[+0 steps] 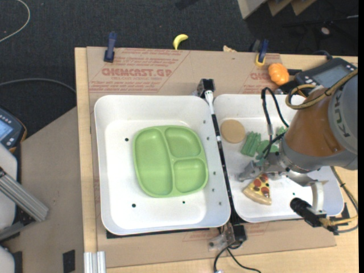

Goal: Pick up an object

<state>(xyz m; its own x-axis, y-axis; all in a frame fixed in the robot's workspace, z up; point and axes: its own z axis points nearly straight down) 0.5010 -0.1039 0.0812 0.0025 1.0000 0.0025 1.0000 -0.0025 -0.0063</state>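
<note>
This is a robotics lab. A cardboard sheet is clamped to the table, and beside it loose cables trail over dark carpet. Two white bins lie on the cardboard.

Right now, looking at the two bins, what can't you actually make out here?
- Camera view: the gripper sits low over the right bin; the wrist blocks whether it is open or shut.
- The green block is partly hidden by the arm.
- The pizza slice: its toppings are too small to tell apart.
- The board's printed small lines are too fine to read.
</note>
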